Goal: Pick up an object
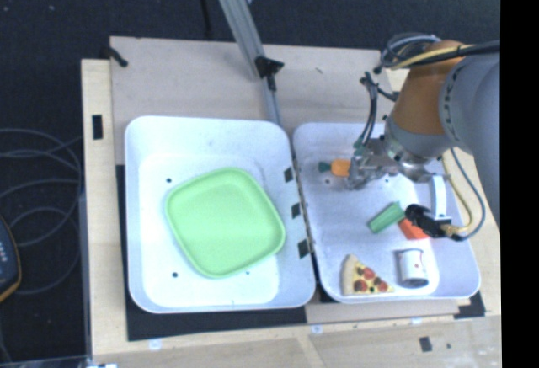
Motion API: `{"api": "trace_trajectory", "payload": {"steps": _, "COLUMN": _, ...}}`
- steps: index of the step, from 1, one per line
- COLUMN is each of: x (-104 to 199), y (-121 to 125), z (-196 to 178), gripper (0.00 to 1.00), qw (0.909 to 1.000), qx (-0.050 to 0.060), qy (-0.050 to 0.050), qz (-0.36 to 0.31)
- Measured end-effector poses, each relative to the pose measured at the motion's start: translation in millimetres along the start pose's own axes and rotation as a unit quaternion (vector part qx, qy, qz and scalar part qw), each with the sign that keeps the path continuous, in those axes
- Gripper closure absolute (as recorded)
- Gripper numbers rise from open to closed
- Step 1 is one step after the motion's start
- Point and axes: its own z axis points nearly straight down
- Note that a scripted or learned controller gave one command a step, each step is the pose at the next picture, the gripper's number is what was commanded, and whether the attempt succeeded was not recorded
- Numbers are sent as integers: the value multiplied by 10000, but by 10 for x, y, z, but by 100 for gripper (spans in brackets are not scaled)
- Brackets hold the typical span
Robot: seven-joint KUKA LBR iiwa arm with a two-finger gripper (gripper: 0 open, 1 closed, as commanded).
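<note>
Nearest the bench's front edge, in the right bin (461, 280), lie a pizza-slice toy (364, 276) and a small grey cup (411, 266) on its side; both look light and rigid, the flat slice hard to pinch except across its edges. Behind them, a green block (385, 217) lies tilted, just beside an orange piece (410, 228); the block seems stiff and easy to take across its narrow sides. Farther back, toward the bin's rear left, the claw (360, 172) is low beside a small orange carrot-like toy (338, 167). I cannot tell how far the claw is open, nor whether it has hold of anything. The left bin (143, 139) carries a green plate (224, 221).
</note>
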Motion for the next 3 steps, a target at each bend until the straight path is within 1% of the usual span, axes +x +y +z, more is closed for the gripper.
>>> {"api": "trace_trajectory", "payload": {"steps": 1, "x": -72, "y": 21, "z": -451, "gripper": 100, "qw": 10000, "qx": -12, "qy": -7, "qz": -3}}
{"api": "trace_trajectory", "payload": {"steps": 2, "x": -79, "y": 32, "z": -979, "gripper": 100, "qw": 10000, "qx": -15, "qy": -6, "qz": -7}}
{"api": "trace_trajectory", "payload": {"steps": 3, "x": 492, "y": 10, "z": -1009, "gripper": 100, "qw": 10000, "qx": 5, "qy": 2, "qz": -28}}
